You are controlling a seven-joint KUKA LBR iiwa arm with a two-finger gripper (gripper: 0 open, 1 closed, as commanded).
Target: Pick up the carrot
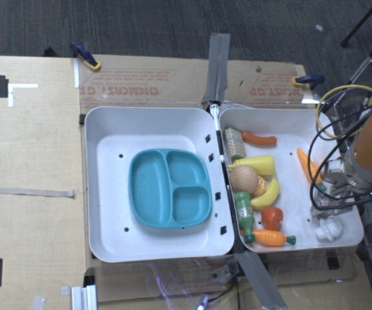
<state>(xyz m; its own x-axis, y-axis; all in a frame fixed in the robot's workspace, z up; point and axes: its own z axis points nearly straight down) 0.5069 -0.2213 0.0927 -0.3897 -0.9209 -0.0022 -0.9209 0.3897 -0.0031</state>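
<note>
The carrot (269,238) lies in the right bin (289,124), down in its near left corner, flat on the floor with its long axis running left to right: the orange tip points left toward the bin's dividing wall and the green stub points right. Just beyond it sit a tomato (272,216) and the base of a green bottle (243,213), both close enough to crowd a grasp from the far side. The pincer (329,228) hangs over the near right corner of the same bin, under a tangle of cables (331,141), and whether it is open or closed cannot be made out from this angle; nothing visible sits in its grip. So the carrot lies to the pincer's left, at roughly the same nearness in the scene, with bare white floor between them. The coming move looks like a sideways travel leftward along the bin's near wall, and the grasp probably wants to close across the carrot's short width, near to far. The left bin (102,192) holds a blue divided plate (170,187), well apart from all this.
</note>
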